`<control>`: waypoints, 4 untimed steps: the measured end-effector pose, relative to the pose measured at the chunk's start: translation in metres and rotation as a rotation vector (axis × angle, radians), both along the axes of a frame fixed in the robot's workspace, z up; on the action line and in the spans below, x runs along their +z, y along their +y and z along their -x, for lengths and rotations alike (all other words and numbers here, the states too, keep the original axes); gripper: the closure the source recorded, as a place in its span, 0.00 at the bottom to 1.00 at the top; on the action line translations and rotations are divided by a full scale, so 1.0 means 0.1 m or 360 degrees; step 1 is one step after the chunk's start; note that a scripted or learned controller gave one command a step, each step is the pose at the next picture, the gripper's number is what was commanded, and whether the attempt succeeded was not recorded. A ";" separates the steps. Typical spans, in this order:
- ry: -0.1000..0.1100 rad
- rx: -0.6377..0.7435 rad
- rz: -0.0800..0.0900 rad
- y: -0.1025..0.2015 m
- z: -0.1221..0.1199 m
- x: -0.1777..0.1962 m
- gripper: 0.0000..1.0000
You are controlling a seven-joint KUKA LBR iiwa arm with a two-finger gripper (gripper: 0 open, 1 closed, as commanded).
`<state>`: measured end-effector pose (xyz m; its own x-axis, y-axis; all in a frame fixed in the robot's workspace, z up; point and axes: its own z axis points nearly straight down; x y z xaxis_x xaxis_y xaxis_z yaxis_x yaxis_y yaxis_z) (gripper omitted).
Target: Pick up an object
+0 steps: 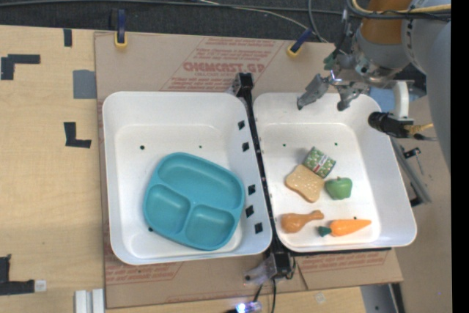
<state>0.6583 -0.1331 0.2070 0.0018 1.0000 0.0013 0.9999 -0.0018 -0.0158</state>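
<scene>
From the overhead camera, the arm (pixel 410 4) reaches in from the right, and the jaws (pixel 327 97) hang spread apart over the far edge of the right bin (pixel 381 157), nothing between them. Down in that right bin sits the whole spread: a small green-and-white carton (pixel 319 161) touching a slice of toast (pixel 305 183), a green pepper (pixel 338 188) just beside the toast, a chicken drumstick (pixel 299 221) near the front wall, and a carrot (pixel 346 227) lying next to it. All lie well clear of the jaws. Over in the left bin (pixel 124 150), a teal divided tray (pixel 193 200) lies flat. Both bins rest on the desk (pixel 44 179).
</scene>
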 end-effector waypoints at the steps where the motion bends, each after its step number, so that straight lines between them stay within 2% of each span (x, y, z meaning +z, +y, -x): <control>1: -0.0023 0.0005 0.0003 0.00 -0.03 0.09 0.00; 3: -0.0013 0.0004 0.0003 -0.06 0.13 -1.14 0.00; 4: -0.0024 0.0006 0.0006 -0.06 0.12 -1.22 0.00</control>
